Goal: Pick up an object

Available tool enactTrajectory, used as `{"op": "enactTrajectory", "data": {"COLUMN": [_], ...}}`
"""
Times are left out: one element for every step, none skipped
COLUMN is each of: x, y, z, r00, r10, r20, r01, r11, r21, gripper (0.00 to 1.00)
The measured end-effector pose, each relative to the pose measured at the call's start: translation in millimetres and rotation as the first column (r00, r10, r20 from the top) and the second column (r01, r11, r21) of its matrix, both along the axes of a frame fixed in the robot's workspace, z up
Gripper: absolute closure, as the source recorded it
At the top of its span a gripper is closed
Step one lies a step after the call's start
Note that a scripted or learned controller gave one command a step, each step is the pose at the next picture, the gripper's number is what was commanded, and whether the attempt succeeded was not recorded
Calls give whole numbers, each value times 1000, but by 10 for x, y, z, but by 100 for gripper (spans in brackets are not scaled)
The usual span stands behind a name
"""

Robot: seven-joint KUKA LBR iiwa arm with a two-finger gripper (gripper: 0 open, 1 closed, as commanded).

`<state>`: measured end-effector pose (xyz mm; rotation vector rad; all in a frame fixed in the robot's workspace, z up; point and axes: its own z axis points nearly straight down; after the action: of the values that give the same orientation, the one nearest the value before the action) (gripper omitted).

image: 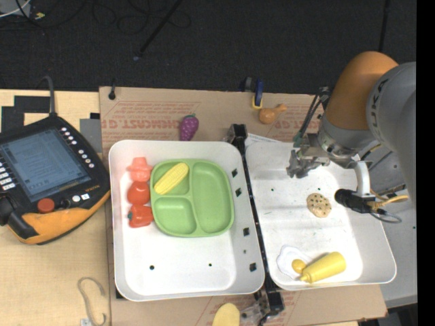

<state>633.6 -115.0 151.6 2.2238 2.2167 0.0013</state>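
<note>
My gripper [298, 170] hangs over the far left part of the right bin [387, 263], with nothing visible between its fingers. A round cookie [318, 205] lies in that bin, below and to the right of the gripper. A yellow mustard bottle [323, 267] lies on its side near the front edge, beside a fried egg [292, 260]. In the left bin [177, 277] sits a green divided plate [193, 197] with a corn cob [169, 178] in its upper left compartment. A red-orange toy [138, 193] lies left of the plate.
Behind the bins, a purple grape bunch [189, 126] and an orange toy [270, 113] rest on the cardboard. A teach pendant [47, 175] lies at the left. A yellow item [226, 314] sits in front of the bins.
</note>
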Motion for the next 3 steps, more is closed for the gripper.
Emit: {"op": "enactTrajectory", "data": {"x": [-87, -87, -354], "y": [27, 6, 488], "z": [516, 771, 862], "r00": [1000, 1000, 1000], "r10": [2, 1, 6], "r20": [1, -1, -5], "r01": [-2, -1, -6], "r11": [1000, 1000, 1000], "r21": [1, 1, 3], "gripper": [100, 100, 100]}}
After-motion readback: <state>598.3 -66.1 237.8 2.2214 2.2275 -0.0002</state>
